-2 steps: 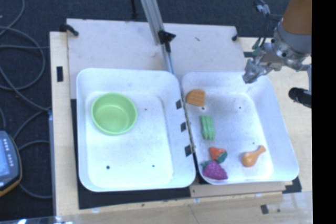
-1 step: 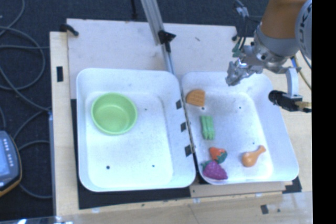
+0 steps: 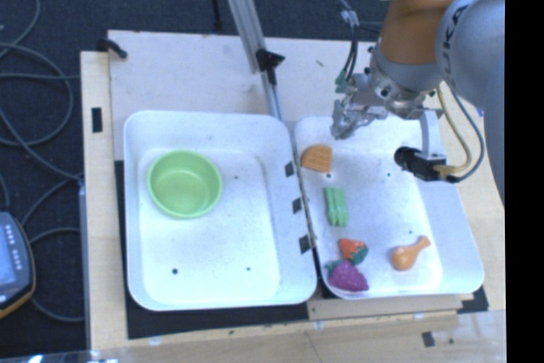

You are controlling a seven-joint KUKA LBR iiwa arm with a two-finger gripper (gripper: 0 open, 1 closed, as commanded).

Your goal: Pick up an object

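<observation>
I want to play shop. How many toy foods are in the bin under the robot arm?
5: an orange bread piece near the top left, a green piece below it, a carrot-like one, purple grapes at the bottom, and a drumstick bottom right.

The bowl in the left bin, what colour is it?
Light green. The bowl shows plainly in the camera view.

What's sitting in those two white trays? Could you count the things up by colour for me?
Green: 2, the bowl in the left bin and the ridged green piece in the right bin
Orange: 2, the bread-like piece and the drumstick
Red-orange: 1, the carrot-like piece
Purple: 1, the grapes
Total: 6
</observation>
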